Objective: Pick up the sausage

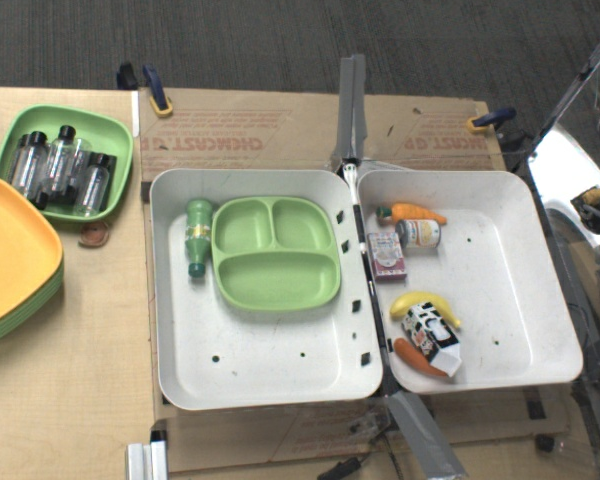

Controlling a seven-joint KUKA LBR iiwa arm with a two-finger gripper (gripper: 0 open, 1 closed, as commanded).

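In the right bin [520, 268], beside the left bin [260, 368] with its green divided plate [277, 253], we find a small cluster at the near left corner. A black-and-white packet [432, 333] lies partly over the sausage [420, 361], a reddish-orange piece whose long axis slants from upper left to lower right. We judge the arm must cross the bin from the right. We cannot tell the gripper's state.
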